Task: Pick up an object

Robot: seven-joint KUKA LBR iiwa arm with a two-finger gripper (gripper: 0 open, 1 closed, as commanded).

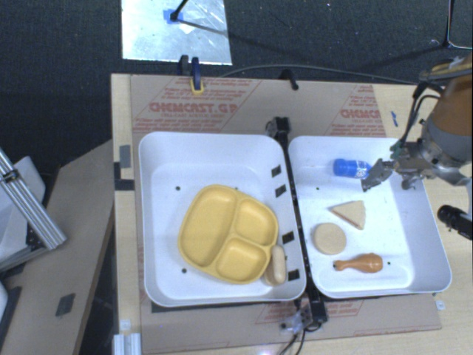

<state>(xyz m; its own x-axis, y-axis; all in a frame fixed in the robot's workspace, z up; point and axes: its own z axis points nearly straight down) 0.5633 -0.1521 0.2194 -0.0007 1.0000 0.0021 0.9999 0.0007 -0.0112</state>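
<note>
The robot's gripper (392, 174) hangs over the right white bin (425, 231), its jaws open and holding nothing, close to the small blue plastic bottle (349, 168), so the picking up is not done yet.

**Arm appearance, fixed overhead camera**

Arm (452, 117): orange-tan band above a rounded grey wrist housing. Dark cables loop down its left side. Tool (392, 172): grey metal body, dark angular finger pieces, small teal marking near the mount.
</note>
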